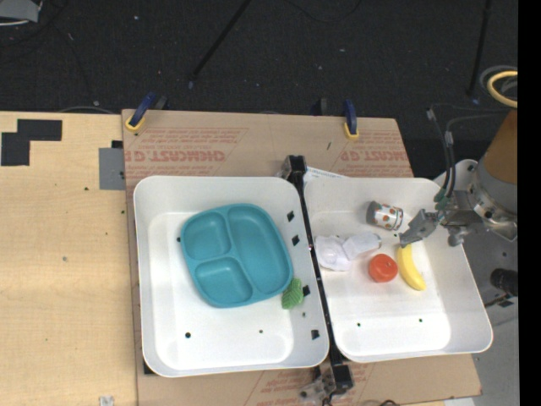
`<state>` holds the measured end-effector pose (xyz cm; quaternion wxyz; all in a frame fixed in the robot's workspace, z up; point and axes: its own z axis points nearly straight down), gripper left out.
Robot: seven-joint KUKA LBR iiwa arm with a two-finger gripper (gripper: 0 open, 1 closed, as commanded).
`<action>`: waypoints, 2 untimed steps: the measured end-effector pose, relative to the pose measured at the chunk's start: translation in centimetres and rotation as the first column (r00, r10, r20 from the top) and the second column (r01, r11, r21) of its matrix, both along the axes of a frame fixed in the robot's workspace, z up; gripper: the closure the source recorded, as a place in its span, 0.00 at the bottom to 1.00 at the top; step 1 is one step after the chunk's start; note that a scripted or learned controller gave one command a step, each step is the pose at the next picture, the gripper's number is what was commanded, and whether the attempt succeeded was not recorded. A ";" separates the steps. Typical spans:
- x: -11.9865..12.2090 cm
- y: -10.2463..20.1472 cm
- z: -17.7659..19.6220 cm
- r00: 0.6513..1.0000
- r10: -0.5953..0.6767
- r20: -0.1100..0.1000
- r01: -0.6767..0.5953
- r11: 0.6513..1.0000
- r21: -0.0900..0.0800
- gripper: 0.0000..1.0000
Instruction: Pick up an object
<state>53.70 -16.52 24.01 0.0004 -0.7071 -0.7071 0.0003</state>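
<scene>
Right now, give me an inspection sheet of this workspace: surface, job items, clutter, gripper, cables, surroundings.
Surface: two white bins, left bin and right bin, on cardboard.
Job's things: banana, red-orange round object, small can on its side, crumpled white item, all in the right bin.
Clutter: teal divided plate and small green item in the left bin.
Grippers: gripper low at the banana's top end, holding nothing visibly.
Cables: dark cables on the floor behind.
Surroundings: clamps on the cardboard's far edge; wooden panel left.

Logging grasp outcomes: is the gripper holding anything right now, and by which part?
Nothing is visibly held. The gripper sits just above the top end of the banana, which lies in the right bin; no object shows between its fingers.
</scene>
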 end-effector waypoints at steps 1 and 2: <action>0.2 0.6 -6.1 1.000 0.001 -0.003 -0.001 1.000 0.001 0.00; 0.0 0.6 -10.3 1.000 0.001 -0.002 -0.001 1.000 0.000 0.00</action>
